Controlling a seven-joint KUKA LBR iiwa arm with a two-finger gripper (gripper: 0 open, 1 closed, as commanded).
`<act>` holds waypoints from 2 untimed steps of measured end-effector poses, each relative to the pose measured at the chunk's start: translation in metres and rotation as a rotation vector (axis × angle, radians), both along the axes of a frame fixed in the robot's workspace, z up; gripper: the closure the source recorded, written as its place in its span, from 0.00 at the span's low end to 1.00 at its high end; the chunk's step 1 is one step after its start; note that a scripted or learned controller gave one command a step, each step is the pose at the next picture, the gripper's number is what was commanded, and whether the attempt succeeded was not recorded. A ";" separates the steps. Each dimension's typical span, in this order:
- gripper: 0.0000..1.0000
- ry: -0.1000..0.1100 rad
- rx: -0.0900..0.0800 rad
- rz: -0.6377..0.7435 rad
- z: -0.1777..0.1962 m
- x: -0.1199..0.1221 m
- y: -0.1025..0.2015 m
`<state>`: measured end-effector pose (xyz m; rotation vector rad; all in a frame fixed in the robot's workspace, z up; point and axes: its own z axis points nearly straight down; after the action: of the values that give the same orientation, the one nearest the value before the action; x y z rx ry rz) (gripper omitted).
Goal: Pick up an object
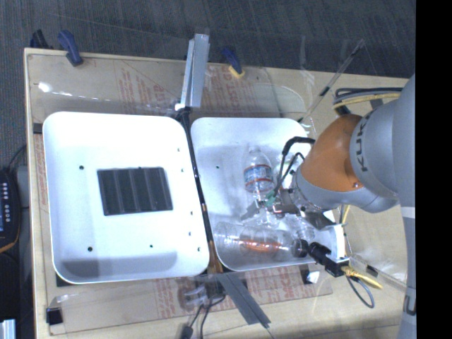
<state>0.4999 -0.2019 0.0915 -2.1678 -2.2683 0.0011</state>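
A pale wooden table stood on dark grey carpet; blue clamps gripped its far edge under even light.

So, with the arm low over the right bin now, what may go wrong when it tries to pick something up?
Two risks, both judgements.

1. The small bottle and the larger clear bottle lie close together near the gripper. Closing here might nudge one aside instead of gripping it.

2. Both bottles are clear, smooth plastic lying on their sides, so one could roll or slip out during lifting, perhaps against the wall of the right bin.
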 end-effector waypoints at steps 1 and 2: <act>0.00 -0.002 0.001 0.155 0.000 0.062 -0.007; 0.00 -0.004 -0.002 0.299 0.002 0.140 0.000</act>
<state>0.6403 -0.2023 0.0931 -1.8085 -2.5692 -0.0007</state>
